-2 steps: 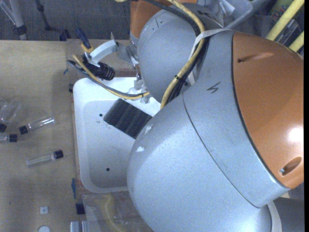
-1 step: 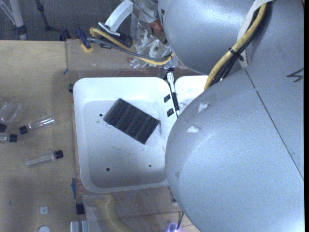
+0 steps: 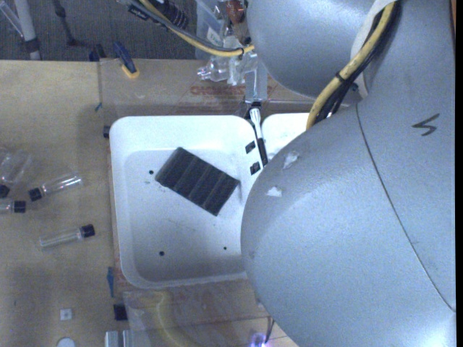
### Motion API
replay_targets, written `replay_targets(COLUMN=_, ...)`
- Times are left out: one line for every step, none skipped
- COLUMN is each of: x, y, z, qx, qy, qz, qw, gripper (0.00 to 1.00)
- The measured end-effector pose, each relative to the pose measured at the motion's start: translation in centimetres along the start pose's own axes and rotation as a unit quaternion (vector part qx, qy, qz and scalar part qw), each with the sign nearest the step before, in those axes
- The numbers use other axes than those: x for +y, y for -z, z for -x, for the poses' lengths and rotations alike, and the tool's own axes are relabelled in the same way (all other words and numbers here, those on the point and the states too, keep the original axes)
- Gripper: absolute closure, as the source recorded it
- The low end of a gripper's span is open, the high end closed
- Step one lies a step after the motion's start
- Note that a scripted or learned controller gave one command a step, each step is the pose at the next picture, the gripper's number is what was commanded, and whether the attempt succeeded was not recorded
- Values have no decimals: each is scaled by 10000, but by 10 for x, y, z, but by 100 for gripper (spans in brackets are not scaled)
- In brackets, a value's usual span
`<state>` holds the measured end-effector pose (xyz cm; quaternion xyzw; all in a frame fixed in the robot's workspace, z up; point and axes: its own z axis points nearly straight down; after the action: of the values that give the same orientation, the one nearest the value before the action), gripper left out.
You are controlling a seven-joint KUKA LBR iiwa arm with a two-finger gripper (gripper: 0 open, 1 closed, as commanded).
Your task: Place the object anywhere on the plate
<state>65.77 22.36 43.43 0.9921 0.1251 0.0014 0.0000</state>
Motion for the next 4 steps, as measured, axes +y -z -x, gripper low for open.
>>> replay_targets(x=0, y=0, z=0, qx=-3, qy=-3, qz=2, qw=10000, gripper=0)
replay_targets(x=2, y=10, z=0, qx=7, qy=-17, qz=5, qw=10000, gripper=100)
replay_targets(x=2, y=10, z=0, qx=4, qy=-16, qz=4, qw=10000, gripper=0)
replay_targets(x=3, y=19, z=-1, qx=13, qy=-31, qz=5, qw=10000, gripper=100)
